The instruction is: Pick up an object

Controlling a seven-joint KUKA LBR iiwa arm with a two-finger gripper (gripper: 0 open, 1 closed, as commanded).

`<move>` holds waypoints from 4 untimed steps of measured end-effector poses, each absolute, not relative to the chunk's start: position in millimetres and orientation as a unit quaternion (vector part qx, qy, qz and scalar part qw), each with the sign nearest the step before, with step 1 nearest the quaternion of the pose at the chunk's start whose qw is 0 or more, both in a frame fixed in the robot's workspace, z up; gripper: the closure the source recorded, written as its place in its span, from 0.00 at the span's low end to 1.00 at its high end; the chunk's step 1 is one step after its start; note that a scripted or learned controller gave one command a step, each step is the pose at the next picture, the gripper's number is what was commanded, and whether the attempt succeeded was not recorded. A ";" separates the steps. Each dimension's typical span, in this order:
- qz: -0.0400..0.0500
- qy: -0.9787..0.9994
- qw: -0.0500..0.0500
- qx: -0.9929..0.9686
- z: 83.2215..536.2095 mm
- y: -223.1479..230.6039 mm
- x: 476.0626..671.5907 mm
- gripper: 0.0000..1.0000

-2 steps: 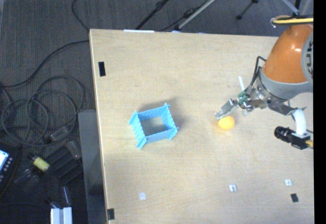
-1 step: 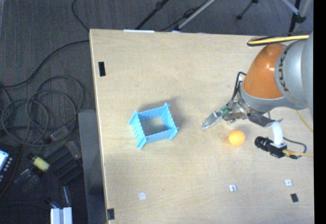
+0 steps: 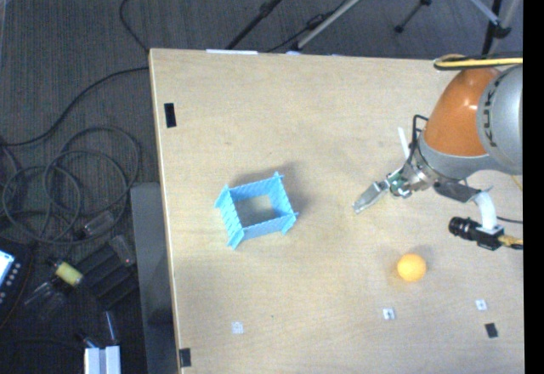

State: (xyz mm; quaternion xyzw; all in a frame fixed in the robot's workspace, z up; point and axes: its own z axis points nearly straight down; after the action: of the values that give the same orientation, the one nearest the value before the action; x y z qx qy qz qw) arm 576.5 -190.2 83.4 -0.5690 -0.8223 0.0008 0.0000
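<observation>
A light blue square frame (image 3: 255, 210), hollow in the middle, lies on the tan board left of centre. A small orange ball (image 3: 411, 268) rests lower right. My gripper (image 3: 371, 195) reaches in from the right, pointing left and down over bare board. It sits between the two objects, about a hand's width right of the frame and up-left of the ball. It touches neither of them. The grey arm with its orange band (image 3: 463, 121) stands behind it at the right edge.
The tan board (image 3: 323, 109) is bare across its upper half. Its left edge (image 3: 161, 194) drops to dark carpet with cables. Small black and white markers (image 3: 388, 313) dot the lower right. A black cable fitting (image 3: 476, 230) hangs by the wrist.
</observation>
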 end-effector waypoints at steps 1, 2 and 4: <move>0.000 -0.822 0.001 -0.569 92.0 -188.7 576.7 1.00; 0.000 -0.822 0.000 -0.569 92.3 -188.7 576.9 0.00; -0.001 -0.884 0.002 -0.468 91.4 -101.2 567.9 1.00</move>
State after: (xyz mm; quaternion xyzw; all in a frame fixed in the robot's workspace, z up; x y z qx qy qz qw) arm 567.9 -101.2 91.4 -0.4675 -0.8840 -0.0013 0.0019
